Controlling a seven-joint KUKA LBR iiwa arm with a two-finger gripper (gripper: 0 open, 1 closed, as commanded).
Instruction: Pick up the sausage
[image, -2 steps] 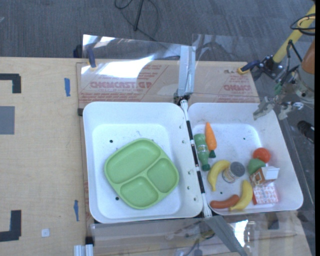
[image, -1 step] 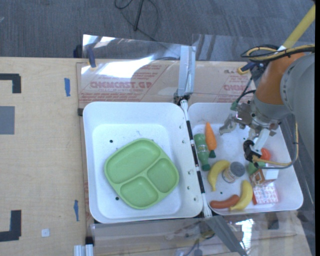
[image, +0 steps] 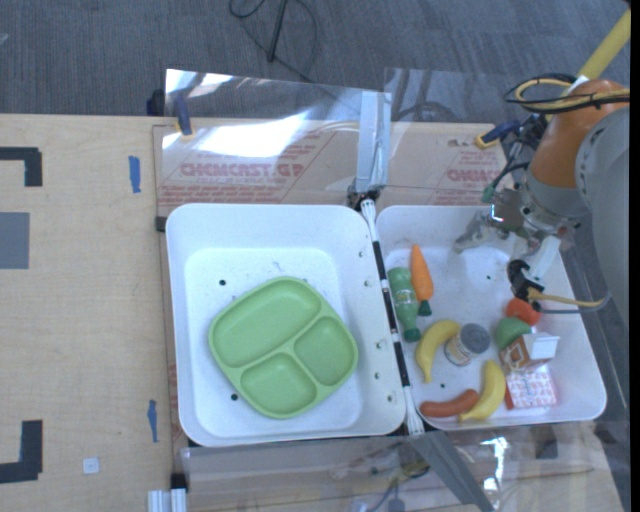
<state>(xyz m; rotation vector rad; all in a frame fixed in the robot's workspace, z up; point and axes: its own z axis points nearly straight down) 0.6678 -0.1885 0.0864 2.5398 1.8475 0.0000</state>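
The sausage (image: 449, 405), just beside a banana (image: 490, 388) in the right bin (image: 468, 278), is judged light, slick and best taken mid-length; the end effector's (image: 484, 230) state cannot be told.

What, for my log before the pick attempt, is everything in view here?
left bin: one, white, left half of bench
plate: one, green, three compartments, in the left bin
right bin: one, white, beside the left bin
sausage: one, red-brown, front edge of the right bin
bananas: two, yellow, one mid-bin, one at the front next to the sausage
carrot: one, orange, rear left of the right bin
bottle: one, green, along the right bin's left wall
jar: one, grey lid, middle of the right bin
cartons: two, red and white, front right corner
small item: one, green and orange-red, kind unclear, behind the cartons
arm: one, grey with orange band, from the right
gripper: one, over the rear of the right bin
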